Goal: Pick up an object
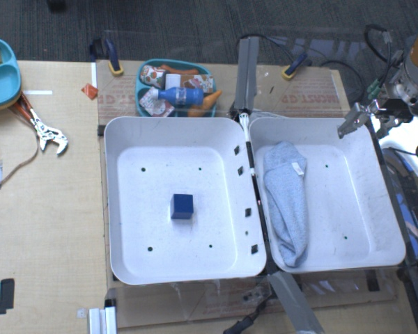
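A: Left bin (118,186) contents?
B: One blue block (182,206), centred.
A: Right bin (383,207)?
B: Grey cloth (287,200) along its left side.
A: Pincer (359,119)?
B: Above the right bin's far corner; finger state cannot be determined.

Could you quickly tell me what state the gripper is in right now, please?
Gripper: above the right bin's far right corner, holding nothing visible; whether it is open or closed cannot be told.

A blue cube (182,206) sits in the left bin (122,186); a grey cloth (287,200) (bunched lengthwise) lies in the right bin (362,200); the pincer (362,117) seems poised over its far corner.
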`<state>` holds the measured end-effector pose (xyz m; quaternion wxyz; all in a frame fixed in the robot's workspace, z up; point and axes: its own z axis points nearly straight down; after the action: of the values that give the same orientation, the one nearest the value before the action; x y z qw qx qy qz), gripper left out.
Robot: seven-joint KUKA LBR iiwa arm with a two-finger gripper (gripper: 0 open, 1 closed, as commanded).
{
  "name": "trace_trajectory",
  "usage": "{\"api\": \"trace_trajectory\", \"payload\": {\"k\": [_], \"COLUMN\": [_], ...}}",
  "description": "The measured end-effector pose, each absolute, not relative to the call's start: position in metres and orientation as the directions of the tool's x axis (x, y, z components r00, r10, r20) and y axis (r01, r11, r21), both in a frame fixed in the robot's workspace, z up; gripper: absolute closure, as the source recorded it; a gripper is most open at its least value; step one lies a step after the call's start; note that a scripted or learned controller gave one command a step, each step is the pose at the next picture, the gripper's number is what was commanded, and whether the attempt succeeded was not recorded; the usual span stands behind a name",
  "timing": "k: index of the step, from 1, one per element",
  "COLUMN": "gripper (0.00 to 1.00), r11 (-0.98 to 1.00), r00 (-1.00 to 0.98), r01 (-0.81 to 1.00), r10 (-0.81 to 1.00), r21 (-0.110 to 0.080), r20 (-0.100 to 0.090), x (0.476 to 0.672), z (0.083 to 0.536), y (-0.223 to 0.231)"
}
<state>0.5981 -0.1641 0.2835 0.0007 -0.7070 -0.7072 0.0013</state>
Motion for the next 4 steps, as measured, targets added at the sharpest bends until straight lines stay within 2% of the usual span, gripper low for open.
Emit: {"api": "trace_trajectory", "payload": {"k": [1,2,3,4], "gripper": [0.0,0.0,1.0,1.0], "r11": [-0.082,0.367,0.364,0.316], "r00": [0.082,-0.367,-0.364,-0.316], "r01": [0.997,0.93,0.931,0.949], "r10": [0.997,0.93,0.931,0.949], "r21": [-0.004,0.001,0.003,-0.001], "r20": [-0.001,-0.002,-0.004,0.0], "x": [0.631,0.619,0.62,0.624], "z": [0.194,0.216,0.226,0.11], "y": [-0.135,-0.17,-0.171,-0.13]}}
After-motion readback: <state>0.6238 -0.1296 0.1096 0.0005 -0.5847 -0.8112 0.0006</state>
